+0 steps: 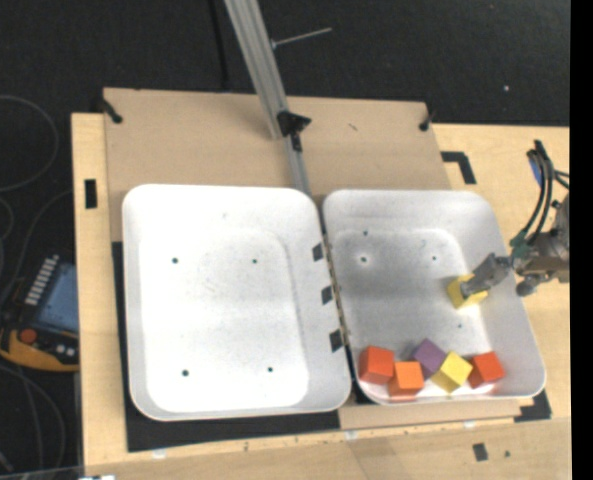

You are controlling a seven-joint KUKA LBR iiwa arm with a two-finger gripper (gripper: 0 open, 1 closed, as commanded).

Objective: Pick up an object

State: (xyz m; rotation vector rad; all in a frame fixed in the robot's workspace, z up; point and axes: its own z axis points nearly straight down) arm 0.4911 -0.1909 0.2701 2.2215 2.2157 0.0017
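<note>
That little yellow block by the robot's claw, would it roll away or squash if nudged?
The yellow block looks flat-faced and boxy, so it would probably slide or tip, not roll. Its crisp edges suggest it is stiff. Being small, it is likely light, and the right bin looks smooth, so it may skid.

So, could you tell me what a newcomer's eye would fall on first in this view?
Probably the cluster of coloured blocks, orange, purple and yellow, bunched along the near edge of the right bin. Next, the gripper reaching in from the right, with one yellow block at its fingertips, apart from the rest. The left bin beside it is a plain white expanse.
</note>
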